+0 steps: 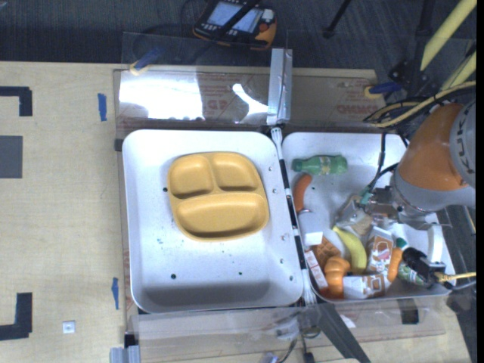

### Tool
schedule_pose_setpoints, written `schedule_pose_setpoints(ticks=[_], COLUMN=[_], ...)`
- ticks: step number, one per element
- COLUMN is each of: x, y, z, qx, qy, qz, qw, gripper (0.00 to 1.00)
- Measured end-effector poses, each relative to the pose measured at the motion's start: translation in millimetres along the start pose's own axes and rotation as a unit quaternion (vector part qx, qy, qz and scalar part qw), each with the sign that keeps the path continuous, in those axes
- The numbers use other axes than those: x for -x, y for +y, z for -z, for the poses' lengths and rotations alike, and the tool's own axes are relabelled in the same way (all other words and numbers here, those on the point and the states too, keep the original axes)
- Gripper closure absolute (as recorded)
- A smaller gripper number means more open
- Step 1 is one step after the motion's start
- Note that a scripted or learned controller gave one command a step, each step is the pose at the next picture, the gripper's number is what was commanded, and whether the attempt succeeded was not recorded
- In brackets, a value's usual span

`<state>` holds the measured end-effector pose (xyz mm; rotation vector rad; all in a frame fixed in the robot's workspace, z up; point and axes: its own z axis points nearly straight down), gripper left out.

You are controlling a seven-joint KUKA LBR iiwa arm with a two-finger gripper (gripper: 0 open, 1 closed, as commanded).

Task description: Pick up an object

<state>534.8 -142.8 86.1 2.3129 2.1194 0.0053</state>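
The right bin (344, 147) holds a heap of toy food. A green bottle (321, 164) lies on its side near the far wall, with a red-orange sausage (302, 190) just in front of it by the left wall. Nearer the front lie a yellow banana (352, 248), a round orange fruit (335, 265), an orange carrot (395, 263) and some small printed packets (378, 245). My gripper (368, 205) hangs low over the heap's far right side, just beyond the banana. The wrist hides its tips. I see nothing lifted.
The left bin (144, 225) holds a yellow divided plate (218, 194) in its far half. A raised divider (287, 203) separates the two bins. The grey arm with its orange band (435, 157) covers the right bin's right side.
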Motion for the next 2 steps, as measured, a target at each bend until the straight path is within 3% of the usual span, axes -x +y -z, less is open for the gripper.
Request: schedule_pose_setpoints(ticks=[1,2], x=[2,-29], y=[2,-38], z=[9,97], qx=[0.001,-0.005], qy=[-0.001,0.000], qz=[-0.001,-0.020], qw=[1.0000,0.9998], gripper=[1.00,1.00])
